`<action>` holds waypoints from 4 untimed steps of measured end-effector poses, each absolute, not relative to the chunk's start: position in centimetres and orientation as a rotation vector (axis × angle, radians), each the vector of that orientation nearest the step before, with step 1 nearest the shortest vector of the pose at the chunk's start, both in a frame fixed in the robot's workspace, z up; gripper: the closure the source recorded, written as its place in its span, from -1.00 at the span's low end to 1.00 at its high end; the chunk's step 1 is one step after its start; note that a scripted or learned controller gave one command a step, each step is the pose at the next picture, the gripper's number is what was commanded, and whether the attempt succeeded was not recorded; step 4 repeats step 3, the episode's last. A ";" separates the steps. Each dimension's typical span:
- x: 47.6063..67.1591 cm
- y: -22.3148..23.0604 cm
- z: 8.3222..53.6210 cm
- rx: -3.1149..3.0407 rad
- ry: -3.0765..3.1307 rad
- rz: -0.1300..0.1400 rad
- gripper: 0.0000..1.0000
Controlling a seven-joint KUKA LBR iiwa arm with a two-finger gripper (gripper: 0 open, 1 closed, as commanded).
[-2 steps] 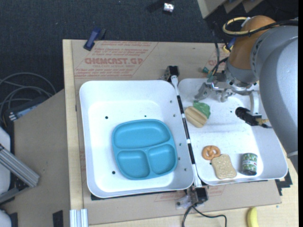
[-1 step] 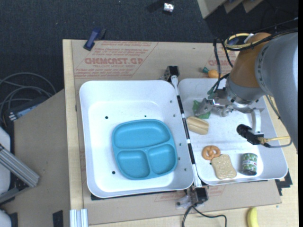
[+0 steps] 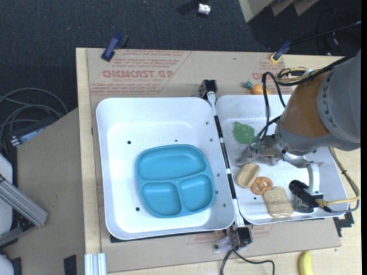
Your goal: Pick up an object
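Note:
The right bin (image 3: 229, 109) holds a green leafy piece (image 3: 243, 132) near its back left. A tan oval roll (image 3: 248, 175), an orange pretzel-shaped piece (image 3: 262, 184) and a beige slice of toast (image 3: 278, 202) lie toward its front. My gripper (image 3: 253, 152) is low in this bin, between the green piece and the tan roll, just above the roll. The grey arm with its orange band (image 3: 307, 110) covers the bin's right side. I see nothing held.
The left bin (image 3: 109, 119) carries a blue divided plate (image 3: 174, 179). A black clip (image 3: 209, 87) sits where the bins meet at the back. An orange item (image 3: 258, 88) lies on the board behind the right bin, and a yellow item (image 3: 307, 263) at the front right.

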State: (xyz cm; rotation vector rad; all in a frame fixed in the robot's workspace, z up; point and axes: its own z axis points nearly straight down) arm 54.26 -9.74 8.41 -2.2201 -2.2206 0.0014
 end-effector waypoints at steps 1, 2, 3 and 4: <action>51.2 -10.4 8.4 -2.220 -2.219 0.002 -1.00; 51.3 -10.4 9.4 -2.223 -2.219 0.000 1.00; 53.8 -13.1 14.7 -2.222 -2.223 -0.001 1.00; 53.8 -13.1 14.7 -2.222 -2.223 -0.001 1.00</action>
